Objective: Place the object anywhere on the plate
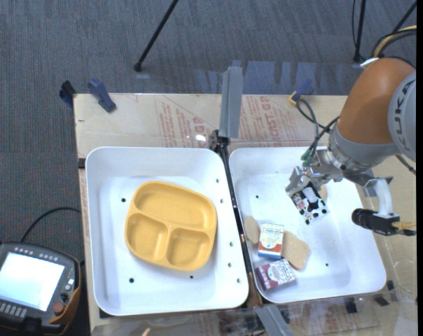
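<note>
Grey carpet lies under a brown wooden bench (162,114), and two shallow white bins sit side by side on it. I will use the yellow plastic plate with three sections (171,225) as my landmark. It lies in the middle of the left white bin (103,180), and nothing is on it yet.

Off to the right of the plate, across the wall between the bins, is the right white bin (351,271). The big grey arm with the orange band (376,110) reaches into it from the far side. Its gripper (308,194) is well to the right of the plate, low over the floor of that bin.

A small black and white toy, spotted like a cow (311,205), is right at the tip of the gripper. It looks like the toy is pinched between the fingers, but the view is small, so I would not swear to it.

Nearer the plate, just past the dividing wall, lies a little pile: a tan flat piece like bread (251,229), a small white and orange box (270,241), another tan piece (295,250) and a dark red packet (276,274).

I think the job is only just begun. The pick-up seems to be happening. The toy must be carried left across the wall and set down on the plate.
</note>
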`<act>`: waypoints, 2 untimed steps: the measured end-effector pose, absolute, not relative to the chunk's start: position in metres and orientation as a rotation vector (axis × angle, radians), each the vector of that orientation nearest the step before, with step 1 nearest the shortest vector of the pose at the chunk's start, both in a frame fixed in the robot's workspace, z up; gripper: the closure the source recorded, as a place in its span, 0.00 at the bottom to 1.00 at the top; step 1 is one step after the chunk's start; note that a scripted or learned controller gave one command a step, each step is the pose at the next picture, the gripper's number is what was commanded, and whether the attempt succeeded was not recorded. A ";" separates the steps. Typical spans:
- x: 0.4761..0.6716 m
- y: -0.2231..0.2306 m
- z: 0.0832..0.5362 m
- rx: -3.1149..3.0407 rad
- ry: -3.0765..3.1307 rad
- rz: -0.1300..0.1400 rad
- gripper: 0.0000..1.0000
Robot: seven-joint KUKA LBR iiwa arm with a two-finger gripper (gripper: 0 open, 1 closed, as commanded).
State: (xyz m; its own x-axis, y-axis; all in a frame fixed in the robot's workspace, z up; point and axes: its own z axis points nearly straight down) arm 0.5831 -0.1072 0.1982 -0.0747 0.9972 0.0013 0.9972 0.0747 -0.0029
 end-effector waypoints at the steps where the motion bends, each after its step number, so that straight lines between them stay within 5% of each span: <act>1: 0.610 -0.026 0.186 -1.815 -2.562 0.002 1.00; 2: 0.622 0.026 0.188 -1.682 -2.653 0.000 1.00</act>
